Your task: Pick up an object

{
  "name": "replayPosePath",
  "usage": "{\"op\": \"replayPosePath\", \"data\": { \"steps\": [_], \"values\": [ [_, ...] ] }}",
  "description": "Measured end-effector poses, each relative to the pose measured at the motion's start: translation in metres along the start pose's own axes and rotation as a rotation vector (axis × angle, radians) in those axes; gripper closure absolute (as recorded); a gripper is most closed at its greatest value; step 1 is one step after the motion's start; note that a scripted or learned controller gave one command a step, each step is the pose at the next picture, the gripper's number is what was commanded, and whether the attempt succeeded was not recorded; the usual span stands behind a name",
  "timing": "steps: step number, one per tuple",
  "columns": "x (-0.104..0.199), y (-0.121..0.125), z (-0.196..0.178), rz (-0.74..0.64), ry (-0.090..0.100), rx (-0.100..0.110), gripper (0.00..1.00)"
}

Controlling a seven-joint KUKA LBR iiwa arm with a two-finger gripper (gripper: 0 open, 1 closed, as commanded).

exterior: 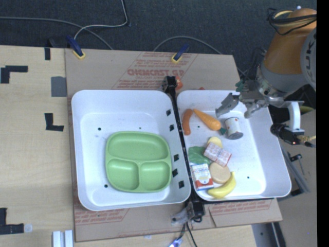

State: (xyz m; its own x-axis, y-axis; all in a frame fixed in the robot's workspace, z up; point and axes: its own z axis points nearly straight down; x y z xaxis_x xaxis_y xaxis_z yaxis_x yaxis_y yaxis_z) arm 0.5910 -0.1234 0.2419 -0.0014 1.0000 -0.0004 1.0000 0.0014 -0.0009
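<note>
The claw [238, 106] hangs over the upper part of the right bin [267, 161], its two fingers spread apart with nothing between them. Just below it lies a small white cup [233, 127] on its side, beside an orange carrot [206, 119] and a sausage [186, 121]. Lower down sit a wrapped pack [218, 153], a carton [202, 174] and a banana [224, 188]. The left bin [87, 138] holds a green tray [138, 161].
</note>
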Motion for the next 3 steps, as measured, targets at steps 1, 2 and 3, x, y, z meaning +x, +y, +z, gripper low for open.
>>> {"op": "replayPosePath", "data": {
  "steps": [1,2,3],
  "values": [
    [0.026,0.029,0.107,0.0,0.001,0.004,0.0],
    [0.017,0.064,0.153,0.003,-0.01,-0.007,0.0],
    [0.02,0.063,0.145,0.001,-0.004,-0.003,1.0]
  ]
}}
